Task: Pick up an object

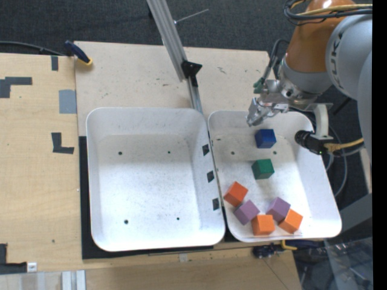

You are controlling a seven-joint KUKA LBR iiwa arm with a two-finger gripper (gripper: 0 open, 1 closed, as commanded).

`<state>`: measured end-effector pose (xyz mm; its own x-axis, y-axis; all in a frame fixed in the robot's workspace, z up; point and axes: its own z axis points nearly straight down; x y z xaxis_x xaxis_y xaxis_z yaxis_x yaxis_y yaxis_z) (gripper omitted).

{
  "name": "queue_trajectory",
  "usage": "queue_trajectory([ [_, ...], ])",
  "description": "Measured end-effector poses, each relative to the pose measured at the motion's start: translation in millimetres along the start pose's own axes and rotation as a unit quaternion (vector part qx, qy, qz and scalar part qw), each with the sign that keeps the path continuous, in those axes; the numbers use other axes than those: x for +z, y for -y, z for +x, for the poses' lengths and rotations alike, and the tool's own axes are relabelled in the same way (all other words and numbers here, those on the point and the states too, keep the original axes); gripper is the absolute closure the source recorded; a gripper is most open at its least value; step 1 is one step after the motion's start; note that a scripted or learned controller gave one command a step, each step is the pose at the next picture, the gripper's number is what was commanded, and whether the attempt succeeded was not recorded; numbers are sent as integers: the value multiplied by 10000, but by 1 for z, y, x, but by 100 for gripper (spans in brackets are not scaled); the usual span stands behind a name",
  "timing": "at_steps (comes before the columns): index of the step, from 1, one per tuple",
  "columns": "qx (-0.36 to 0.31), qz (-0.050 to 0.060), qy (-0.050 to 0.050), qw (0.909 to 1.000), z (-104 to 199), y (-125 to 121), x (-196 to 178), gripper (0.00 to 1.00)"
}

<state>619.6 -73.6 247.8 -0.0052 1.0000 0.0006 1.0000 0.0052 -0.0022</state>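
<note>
- Your gripper [259, 117] hangs over the far end of the right bin [314, 189], just above and to the left of the blue cube [265, 138]; from this slant you cannot tell whether it touches the cube.
- The pincer's state cannot be told from here: its tips run together into one dark and silver shape, and nothing shows pinched there.
- The grey arm with its orange band [314, 23] comes in from the upper right, with black cables looping over the top of it.
- The blue cube sits alone near the far wall of the right bin, with the green cube [263, 168] just nearer to you and apart from it.
- At the near end of that bin you have a cluster: an orange cube [236, 193] to the left, a purple cube [246, 211] beside it, a second orange cube [262, 224] in front, a second purple cube [279, 209] to the right, and a third orange cube [292, 220] at the far right of the group.
- The left bin [97, 162] stands side by side with the right one, their rims meeting in the middle.
- A slanted metal rail [169, 32] runs down from the top edge to the place where the bins meet.
- A blue and yellow clamp [78, 52] lies at the bench's far left corner.
</note>
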Motion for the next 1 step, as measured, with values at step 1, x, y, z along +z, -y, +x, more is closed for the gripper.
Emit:
queue_trajectory([
  [1, -6, 3, -3, 10000, 55, -10, 14, 100],
])
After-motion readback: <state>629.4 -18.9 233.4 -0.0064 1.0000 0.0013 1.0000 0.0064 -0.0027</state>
